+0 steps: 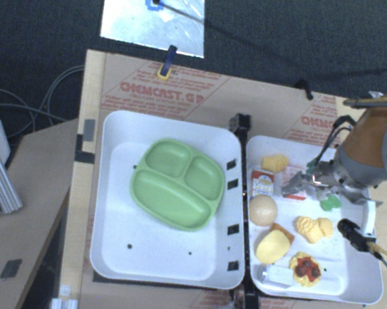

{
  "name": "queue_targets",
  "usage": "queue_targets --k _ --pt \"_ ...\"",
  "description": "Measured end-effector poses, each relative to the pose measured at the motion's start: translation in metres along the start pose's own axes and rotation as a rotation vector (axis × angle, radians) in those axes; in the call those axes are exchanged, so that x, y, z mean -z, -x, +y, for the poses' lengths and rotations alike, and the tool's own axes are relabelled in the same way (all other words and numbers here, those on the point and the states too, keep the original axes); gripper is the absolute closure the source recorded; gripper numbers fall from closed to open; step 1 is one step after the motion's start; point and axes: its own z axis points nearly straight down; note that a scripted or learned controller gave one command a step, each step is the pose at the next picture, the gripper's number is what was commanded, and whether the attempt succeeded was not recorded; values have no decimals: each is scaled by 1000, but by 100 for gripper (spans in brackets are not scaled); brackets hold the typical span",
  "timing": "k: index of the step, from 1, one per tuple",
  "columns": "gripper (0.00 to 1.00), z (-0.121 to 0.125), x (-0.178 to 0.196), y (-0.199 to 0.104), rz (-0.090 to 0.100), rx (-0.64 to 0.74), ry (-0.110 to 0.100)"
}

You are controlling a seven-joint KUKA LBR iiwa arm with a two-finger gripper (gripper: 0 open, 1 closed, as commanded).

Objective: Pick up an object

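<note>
The bench [189,85] carries two white bins: the left bin [111,195] holds a green divided plate [178,182], the right bin [362,280] a scatter of toy food. The arm [379,142] hangs over the right bin, its hand [297,187] low near a red-and-white packet [262,178]; whether it is open or closed I cannot tell. Nothing sits in its grip. Candidates lie close together: a beige ball [263,210], a yellow pear-like piece [273,245], a small green piece [330,203]. Best to pick one standing apart, centre over it, and descend straight.
</note>
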Motion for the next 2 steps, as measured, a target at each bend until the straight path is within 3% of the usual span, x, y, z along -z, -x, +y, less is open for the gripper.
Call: queue_targets --k 1,2 --pt "100 1 14 1 -2 0 6" --pt "100 6 71 -10 -2 5 10"
